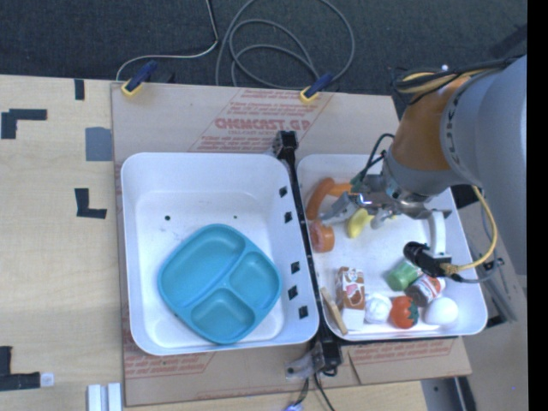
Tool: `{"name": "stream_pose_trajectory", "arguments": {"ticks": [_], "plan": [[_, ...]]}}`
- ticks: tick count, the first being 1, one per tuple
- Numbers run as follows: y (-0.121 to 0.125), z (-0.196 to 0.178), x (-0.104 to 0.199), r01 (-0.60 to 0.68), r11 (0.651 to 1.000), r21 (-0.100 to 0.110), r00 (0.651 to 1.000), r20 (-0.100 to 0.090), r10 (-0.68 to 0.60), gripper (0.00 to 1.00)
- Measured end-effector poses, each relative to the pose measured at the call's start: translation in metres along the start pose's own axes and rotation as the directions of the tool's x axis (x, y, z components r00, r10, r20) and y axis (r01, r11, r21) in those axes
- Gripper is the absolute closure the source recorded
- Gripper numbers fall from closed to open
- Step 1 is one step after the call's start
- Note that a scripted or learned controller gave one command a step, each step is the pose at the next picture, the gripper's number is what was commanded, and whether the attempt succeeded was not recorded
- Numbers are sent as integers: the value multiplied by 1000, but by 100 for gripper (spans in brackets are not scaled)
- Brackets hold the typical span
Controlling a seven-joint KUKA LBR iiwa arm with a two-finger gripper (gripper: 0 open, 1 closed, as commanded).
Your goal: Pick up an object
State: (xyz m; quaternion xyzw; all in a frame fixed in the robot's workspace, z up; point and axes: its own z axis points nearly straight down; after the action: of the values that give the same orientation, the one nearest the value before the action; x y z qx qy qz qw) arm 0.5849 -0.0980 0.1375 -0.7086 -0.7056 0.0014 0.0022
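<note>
Though small — yellow toy [358, 223] — curved

Blue tray [219, 284], white bins [137, 187]

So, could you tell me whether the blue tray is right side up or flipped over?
Right side up: the blue tray shows its three hollow compartments, lying in the left bin.

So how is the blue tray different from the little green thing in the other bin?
The blue tray is wide, flat and split into compartments; the green object is small and chunky. The tray lies alone in the left bin, while the green object sits crowded among other small items in the right bin. Both rest untouched on a bin floor.
</note>
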Motion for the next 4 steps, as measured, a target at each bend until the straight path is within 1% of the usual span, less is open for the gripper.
{"name": "stream_pose_trajectory", "arguments": {"ticks": [1,2,3,4], "plan": [[26,34,1,6,1000,-22,1000,4,-6,0],[77,56,0,-3,999,38,1000,-4,3,0],[78,45,-1,0,1000,22,1000,5,0,100],[78,45,-1,1,1000,22,1000,6,-1,0]]}}
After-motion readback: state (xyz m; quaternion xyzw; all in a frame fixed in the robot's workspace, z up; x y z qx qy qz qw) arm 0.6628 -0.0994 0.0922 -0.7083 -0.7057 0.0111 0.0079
